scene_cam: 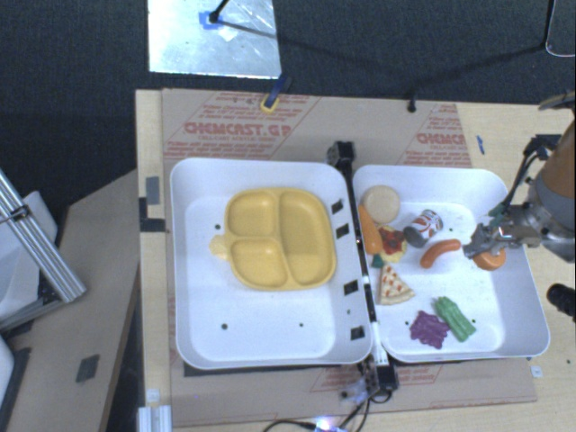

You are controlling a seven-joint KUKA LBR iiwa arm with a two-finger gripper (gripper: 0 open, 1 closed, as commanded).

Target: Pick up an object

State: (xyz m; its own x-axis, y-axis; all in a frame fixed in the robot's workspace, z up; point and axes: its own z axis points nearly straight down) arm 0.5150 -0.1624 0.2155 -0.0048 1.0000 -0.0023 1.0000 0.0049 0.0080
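My hand hung low at the far right side of the right bin, right over a small orange piece that showed just beneath it; whether I had that piece gripped, or how wide I stood, I could not tell, for my own wrist hid the tips. I judged the step to be the reach and the closing on a thing, with the lift not yet made. The next move, as I saw it, called for a firm closing on the orange piece and a straight rise clear of the bin wall, which stood close beside me. Just beyond my hand toward the bins' middle lay a sausage, and past it a small can, a round bun, a carrot and a pizza slice. Nearer the front edge from me sat a green piece and a purple cluster. Farther off, the left bin held a yellow divided plate. Both bins rested on a cardboard sheet on the table, with dark carpet around and a shiny metal plate lying on it beyond.
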